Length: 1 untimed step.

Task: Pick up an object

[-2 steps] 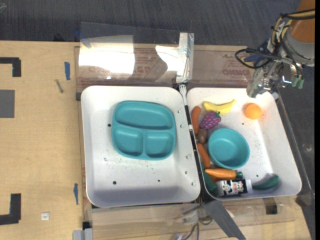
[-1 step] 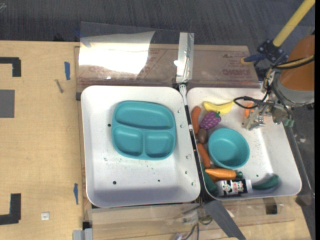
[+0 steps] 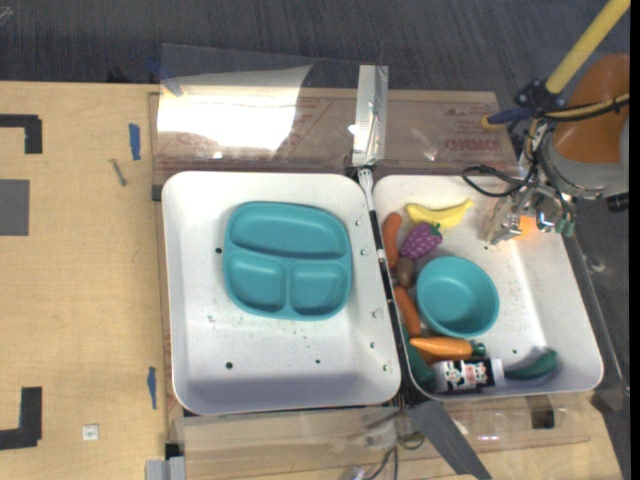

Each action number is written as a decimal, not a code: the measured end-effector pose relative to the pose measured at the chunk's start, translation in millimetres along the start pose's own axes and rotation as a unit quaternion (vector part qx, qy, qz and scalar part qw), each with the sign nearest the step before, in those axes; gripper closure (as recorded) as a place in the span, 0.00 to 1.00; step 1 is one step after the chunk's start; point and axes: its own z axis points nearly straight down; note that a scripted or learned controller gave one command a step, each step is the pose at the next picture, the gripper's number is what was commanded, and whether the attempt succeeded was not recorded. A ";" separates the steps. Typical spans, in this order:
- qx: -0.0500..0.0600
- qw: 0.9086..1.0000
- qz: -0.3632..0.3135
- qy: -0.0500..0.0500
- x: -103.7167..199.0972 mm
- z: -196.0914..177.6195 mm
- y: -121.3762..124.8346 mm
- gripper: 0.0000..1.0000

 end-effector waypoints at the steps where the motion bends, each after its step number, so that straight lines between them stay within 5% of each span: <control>1: 0.001 1.000 0.004 -0.007 10.4 -158.1 5.0 1.00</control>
